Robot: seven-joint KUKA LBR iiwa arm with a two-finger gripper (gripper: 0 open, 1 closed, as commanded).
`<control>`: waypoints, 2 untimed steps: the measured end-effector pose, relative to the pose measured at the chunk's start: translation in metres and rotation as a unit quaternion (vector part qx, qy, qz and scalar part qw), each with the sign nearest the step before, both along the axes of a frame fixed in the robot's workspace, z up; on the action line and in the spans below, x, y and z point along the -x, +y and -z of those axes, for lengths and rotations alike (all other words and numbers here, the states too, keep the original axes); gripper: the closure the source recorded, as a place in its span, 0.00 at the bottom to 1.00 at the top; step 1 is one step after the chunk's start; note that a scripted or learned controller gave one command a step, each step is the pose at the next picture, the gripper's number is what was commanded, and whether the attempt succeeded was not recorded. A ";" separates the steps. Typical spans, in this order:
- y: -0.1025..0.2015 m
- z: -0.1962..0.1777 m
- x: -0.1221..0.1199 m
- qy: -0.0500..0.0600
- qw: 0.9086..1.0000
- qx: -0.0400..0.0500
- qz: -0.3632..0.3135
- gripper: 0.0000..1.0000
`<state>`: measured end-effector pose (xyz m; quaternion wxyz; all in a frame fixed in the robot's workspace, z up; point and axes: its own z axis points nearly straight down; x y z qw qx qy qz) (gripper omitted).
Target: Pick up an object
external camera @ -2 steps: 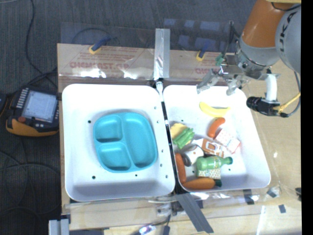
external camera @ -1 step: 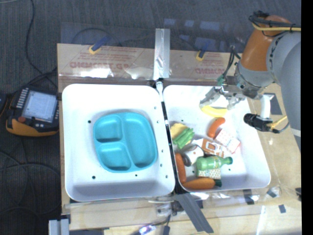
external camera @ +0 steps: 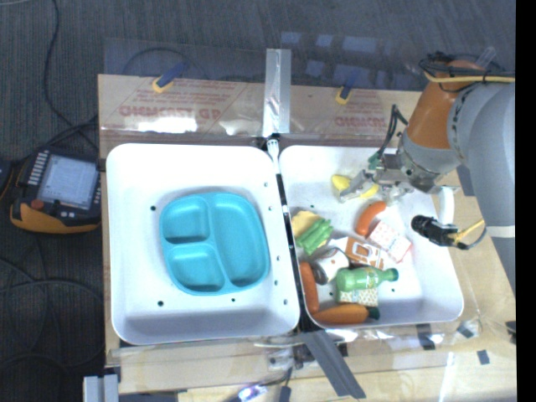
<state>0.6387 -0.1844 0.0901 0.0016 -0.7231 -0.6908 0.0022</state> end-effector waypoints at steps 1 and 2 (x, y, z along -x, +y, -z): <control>-0.004 0.001 0.032 -0.008 1.000 0.003 0.029 0.00; -0.002 -0.007 0.030 -0.008 1.000 0.001 0.028 1.00</control>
